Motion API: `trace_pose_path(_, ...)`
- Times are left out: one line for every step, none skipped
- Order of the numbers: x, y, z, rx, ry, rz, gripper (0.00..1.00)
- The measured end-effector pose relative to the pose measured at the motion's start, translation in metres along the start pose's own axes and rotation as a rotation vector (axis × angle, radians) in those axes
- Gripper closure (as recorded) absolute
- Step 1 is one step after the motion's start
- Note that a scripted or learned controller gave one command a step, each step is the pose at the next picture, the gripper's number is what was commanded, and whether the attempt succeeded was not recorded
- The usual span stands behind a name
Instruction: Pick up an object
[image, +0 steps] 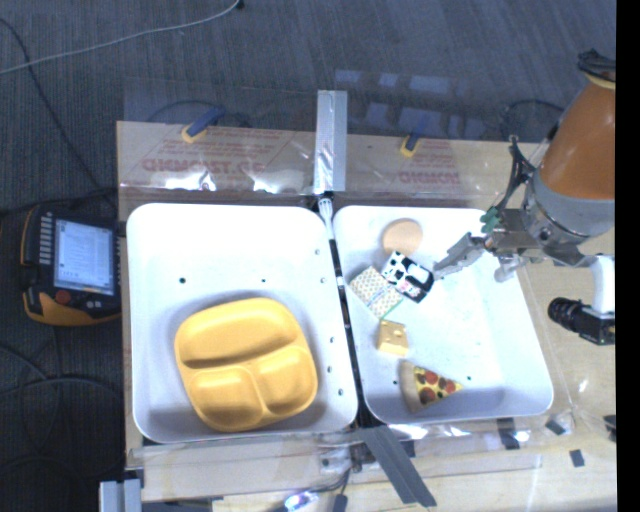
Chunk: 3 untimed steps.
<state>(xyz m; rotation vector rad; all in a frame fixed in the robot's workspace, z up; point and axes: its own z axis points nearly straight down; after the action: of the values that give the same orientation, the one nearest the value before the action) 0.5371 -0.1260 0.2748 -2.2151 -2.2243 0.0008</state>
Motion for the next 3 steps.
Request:
trace_pose_path(-0.034, 0.011, 0.069, 0.001, 0.003, 0.159, 0.0)
trace_pose_path(-0.028, 0.013, 0.116, 0.004, 0.003, 0.407, 0.0)
trace_pose_path(-0.018, 0.055, 0.157, 0.001, -0.004, 0.248, 0.0)
